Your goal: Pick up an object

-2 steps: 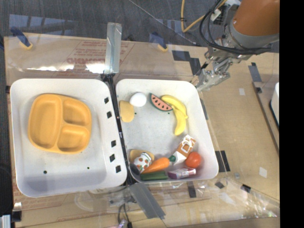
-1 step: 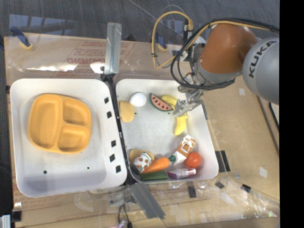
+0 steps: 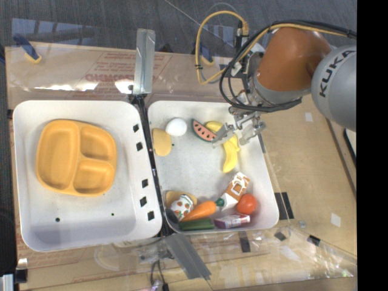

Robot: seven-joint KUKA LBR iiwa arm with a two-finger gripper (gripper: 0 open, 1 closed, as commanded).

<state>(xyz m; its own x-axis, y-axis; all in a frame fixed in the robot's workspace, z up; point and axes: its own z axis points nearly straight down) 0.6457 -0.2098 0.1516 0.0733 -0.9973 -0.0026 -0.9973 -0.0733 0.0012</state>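
Note:
My gripper (image 3: 243, 130) hangs over the upper right part of the right bin (image 3: 200, 168), its fingers spread apart just above the top end of a yellow banana (image 3: 230, 154). Nothing sits between the fingers. A watermelon slice (image 3: 204, 130) and a small yellow piece (image 3: 214, 126) lie just left of the gripper. A white egg (image 3: 176, 127) and a tan chip-like piece (image 3: 161, 142) rest near the bin's upper left. Along the front lie a carrot (image 3: 202, 210), a tomato (image 3: 247, 204), a small carton (image 3: 237, 187) and a green vegetable (image 3: 196, 225).
The left bin (image 3: 36, 223) holds a yellow divided plate (image 3: 76, 157). A grey divider post (image 3: 144, 62) stands between the bins at the back. Yellow and black cables (image 3: 218, 41) loop beside the orange wrist band (image 3: 290, 59).

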